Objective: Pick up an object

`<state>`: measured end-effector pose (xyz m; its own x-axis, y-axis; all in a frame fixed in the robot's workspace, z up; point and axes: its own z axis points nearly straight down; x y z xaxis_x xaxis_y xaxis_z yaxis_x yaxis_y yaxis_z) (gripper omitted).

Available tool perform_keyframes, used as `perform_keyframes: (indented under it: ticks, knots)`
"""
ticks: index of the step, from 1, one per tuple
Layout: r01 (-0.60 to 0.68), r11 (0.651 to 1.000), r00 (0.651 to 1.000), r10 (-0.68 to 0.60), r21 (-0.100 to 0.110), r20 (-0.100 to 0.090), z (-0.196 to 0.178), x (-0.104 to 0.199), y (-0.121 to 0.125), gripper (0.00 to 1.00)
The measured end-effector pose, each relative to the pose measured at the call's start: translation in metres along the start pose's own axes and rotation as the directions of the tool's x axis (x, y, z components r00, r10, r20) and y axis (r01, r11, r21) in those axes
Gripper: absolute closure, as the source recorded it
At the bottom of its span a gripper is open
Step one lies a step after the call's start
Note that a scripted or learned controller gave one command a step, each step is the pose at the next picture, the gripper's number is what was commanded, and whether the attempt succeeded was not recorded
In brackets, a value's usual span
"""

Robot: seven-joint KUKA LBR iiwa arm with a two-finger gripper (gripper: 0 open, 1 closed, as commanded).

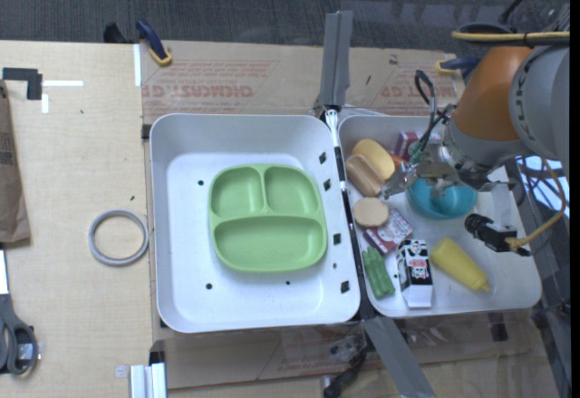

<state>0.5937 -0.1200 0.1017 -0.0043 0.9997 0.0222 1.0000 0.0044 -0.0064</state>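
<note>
My grey arm with the orange band (494, 97) reaches in from the right over the right white bin (521, 292). My hand (433, 171) hangs low at the back of that bin, just above a small blue bowl (444, 199). I cannot tell if my hand is open or closed, and I see nothing between its tips.

Many small things lie in the right bin. A toy hot dog in a tan bun (370, 165) sits near the left wall. Just in front of it is a round tan cookie (370, 211). A yellow cone-shaped toy (459, 264) lies near the front, right of a small white carton with black spots (416, 272). A green stick-shaped packet (378, 271) lies along the left wall by the carton.

The left white bin (177, 224) holds a light green plastic plate with three parts (267, 218), lying flat in the middle.

On the bench (72, 169), left of the bins, lies a grey ring (118, 236).
</note>
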Motion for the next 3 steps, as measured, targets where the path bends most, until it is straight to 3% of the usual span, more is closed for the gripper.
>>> perform_keyframes:
  ticks: [1, 2, 3]
  knots:
    - [0.084, 0.996, 0.996, -0.084, -0.005, 0.017, 0.008, -0.040, -0.018, 0.00]
    - [0.091, 0.996, 0.996, -0.091, -0.010, 0.012, -0.003, -0.034, -0.015, 1.00]
    - [-0.046, 0.999, 0.999, 0.046, -0.005, 0.018, -0.054, -0.029, 0.014, 1.00]
